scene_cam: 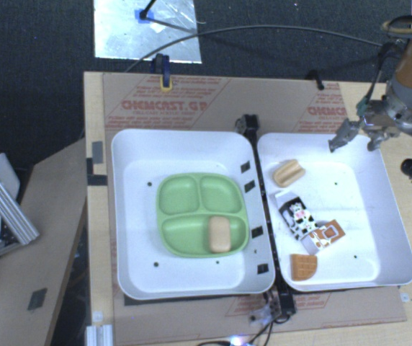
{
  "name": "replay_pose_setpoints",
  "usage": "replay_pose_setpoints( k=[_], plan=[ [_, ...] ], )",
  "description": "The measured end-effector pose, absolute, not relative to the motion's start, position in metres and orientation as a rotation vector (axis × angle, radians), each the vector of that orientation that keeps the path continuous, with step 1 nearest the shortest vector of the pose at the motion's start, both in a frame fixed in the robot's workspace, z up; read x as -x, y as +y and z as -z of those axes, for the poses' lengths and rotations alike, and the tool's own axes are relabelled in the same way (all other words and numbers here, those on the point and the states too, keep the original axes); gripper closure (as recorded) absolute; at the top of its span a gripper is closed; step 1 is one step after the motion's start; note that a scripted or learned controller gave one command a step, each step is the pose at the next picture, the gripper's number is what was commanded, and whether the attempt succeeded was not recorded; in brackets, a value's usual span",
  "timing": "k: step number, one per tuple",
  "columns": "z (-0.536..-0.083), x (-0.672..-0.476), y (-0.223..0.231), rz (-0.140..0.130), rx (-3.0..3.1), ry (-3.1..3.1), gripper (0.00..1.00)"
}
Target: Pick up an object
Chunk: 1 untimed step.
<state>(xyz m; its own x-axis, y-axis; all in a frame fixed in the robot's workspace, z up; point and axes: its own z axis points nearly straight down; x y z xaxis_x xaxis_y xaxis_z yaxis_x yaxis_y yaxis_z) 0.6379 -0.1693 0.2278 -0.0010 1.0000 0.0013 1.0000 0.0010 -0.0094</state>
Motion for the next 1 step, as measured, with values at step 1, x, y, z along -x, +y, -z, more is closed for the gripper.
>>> replay_pose_setpoints(
  k=[1],
  plan=[
    [-0.2349, -0.6404, -0.169, 0.001, 2.219, -2.226, 0.0]
  ],
)
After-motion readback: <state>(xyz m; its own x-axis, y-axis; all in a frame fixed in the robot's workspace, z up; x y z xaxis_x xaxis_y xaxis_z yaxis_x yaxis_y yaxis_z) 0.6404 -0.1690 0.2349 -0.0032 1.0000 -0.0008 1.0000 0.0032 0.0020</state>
